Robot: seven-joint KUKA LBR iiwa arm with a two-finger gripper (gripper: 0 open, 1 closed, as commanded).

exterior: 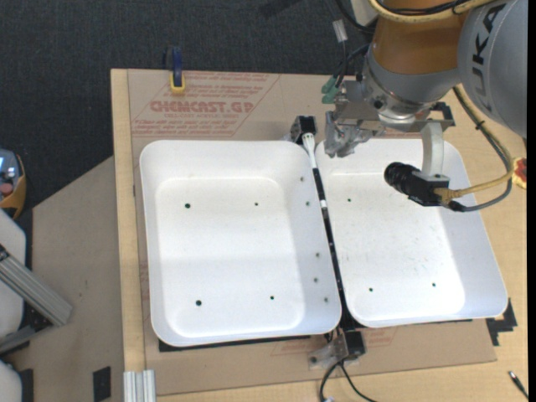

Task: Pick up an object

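2 white bins (224,249) with dark dots, orange-banded grey arm (427,23), tan board (209,99) with red lettering

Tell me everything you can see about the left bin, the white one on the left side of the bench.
The left bin is a shallow white tray, plastic by its look, roughly square with rounded corners and a raised rim. Four small dark dots mark its flat floor. It lies level on the brown board, its right edge meeting the right bin along a dark seam. The gripper hangs past its upper right corner.

White bins (222,170) smooth plastic; bench (130,115) matt cardboard
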